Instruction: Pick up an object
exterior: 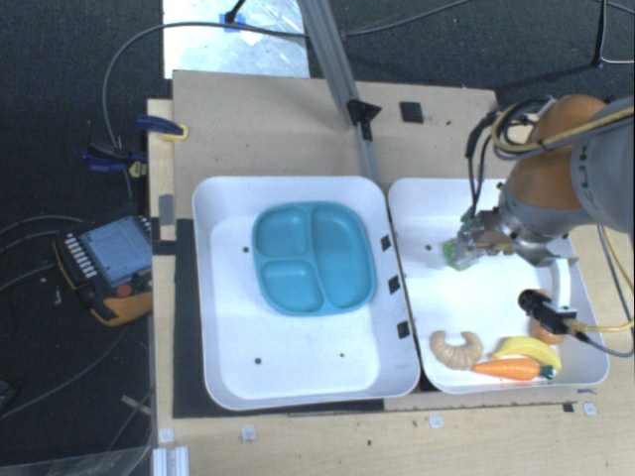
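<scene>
The gripper (464,250) is low over the far left part of the right bin (476,300), with its tip pointing to the left. A small green object (453,256) lies right at this tip, on the white floor of the bin. It is too small and blurred to tell if the gripper is clenched on it or released. To the right of the tip, the grey wrist bends up into the orange band, and the arm (595,172) then goes out at the right side.

On the dark floor at the far left lies a blue-grey device (107,251) with cables. Blue clamps (149,125) sit at the left edge of the tan bench (268,117). The left bin (298,370) holds a blue divided plate (315,258), near its middle. A grey pole (327,38) goes at a slant over the far side of the bench. Along the near edge of the right bin, well apart from the gripper, lie a croissant (456,348), then a carrot (504,369) and a banana (531,348), the last two touching each other.
</scene>
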